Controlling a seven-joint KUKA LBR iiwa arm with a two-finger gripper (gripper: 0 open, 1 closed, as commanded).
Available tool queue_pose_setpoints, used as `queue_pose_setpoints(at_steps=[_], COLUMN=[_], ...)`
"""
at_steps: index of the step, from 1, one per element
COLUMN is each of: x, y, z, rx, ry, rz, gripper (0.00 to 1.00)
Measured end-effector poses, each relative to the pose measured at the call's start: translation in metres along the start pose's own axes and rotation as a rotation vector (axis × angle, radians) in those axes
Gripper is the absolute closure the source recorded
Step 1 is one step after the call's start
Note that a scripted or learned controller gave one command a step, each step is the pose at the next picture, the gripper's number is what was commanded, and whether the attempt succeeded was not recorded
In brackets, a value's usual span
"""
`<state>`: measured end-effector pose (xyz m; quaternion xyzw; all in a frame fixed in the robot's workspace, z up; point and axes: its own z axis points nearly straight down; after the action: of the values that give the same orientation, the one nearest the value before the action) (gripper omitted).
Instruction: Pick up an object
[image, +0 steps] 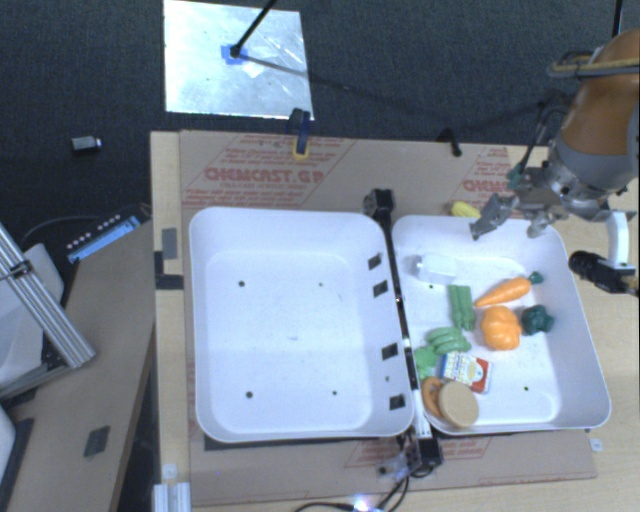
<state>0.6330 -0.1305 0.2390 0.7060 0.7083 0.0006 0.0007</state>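
Arm: the grey arm with its orange band (603, 110) comes in at the upper right of the frame, above the far edge of the right bin.
Gripper: the gripper (516, 217) hangs over the upper rim of the right bin (585, 330); its two fingers stand apart, with nothing between them.
Right bin contents: a carrot (503, 291) lies in the middle right, an orange round fruit (500, 328) just below it, and a dark green broccoli piece (538, 319) beside that fruit to the right.
Green pieces: a green stick-shaped vegetable (460, 305) sits left of the carrot, with a lighter green piece (447, 342) below it.
White item: a small white object (436, 268) rests near the upper left of the right bin.
Lower corner: a small printed carton (467, 370) and a round tan disc (459, 405) lie at the lower left of the right bin, touching.
Left bin: the left bin (290, 320) sits beside it, joined along the centre by a black clip strip.
Outside: a yellow item (463, 210) lies on the cardboard just above the right bin, left of the gripper.
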Motion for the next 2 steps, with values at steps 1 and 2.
queue_pose_setpoints(at_steps=[1,2], x=[-0.065,-0.06], y=[-0.067,-0.036], z=[0.054,0.16], rx=[0.008,0.005], ry=[-0.001,0.001], rz=[0.01,-0.002], gripper=[0.0,0.0])
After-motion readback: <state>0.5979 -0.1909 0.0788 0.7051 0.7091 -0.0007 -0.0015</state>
